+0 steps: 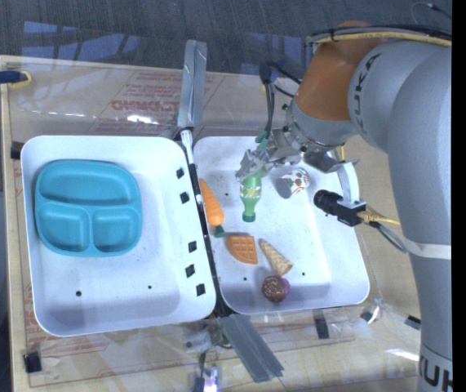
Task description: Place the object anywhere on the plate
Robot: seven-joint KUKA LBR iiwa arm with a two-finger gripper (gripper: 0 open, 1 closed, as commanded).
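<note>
nearest, a purple fig (pixel 275 287) lies by a cone (pixel 275 257) and waffle (pixel 242 248) in the right bin (pixel 343 280). gripper (pixel 253 168) sits over the green bottle (pixel 250 199); its finger spread cannot be told. blue plate (pixel 87 207) rests in the left bin (pixel 114 305).

Even, bright overhead light, with soft, short shadows. Pale glare streaks cross the clear sheet (pixel 94 104) along the surface's (pixel 20 333) far edge. The bins (pixel 118 300) look slightly washed out. Focus is moderately soft overall, details grainy.
</note>
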